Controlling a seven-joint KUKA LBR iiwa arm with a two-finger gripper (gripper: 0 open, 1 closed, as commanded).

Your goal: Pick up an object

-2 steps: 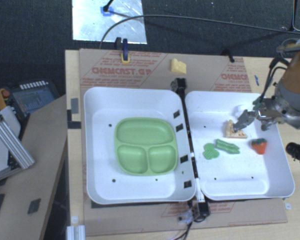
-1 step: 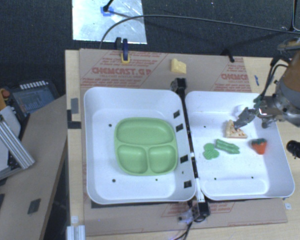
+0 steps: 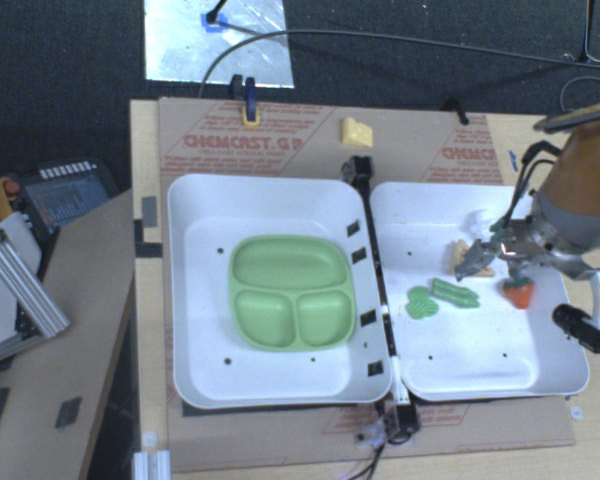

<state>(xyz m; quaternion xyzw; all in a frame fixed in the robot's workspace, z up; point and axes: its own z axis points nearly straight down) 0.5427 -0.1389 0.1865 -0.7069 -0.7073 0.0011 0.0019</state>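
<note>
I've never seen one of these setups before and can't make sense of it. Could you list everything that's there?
bins: two, white, side by side on the bench.
tray: one, pale green, three compartments, in the left bin.
green pieces: two, a long one and a round one beside it, middle of the right bin.
red piece: one, red-orange, right bin, by the claw.
tan piece: one, right bin, under the claw; what it is, I cannot tell.
yellow block: one, on the cardboard behind the bins.
clamp: one, blue and yellow, at the cardboard's back edge.
arm: one, grey and orange, reaching in from the right.
claw: one, low over the right bin.
</note>
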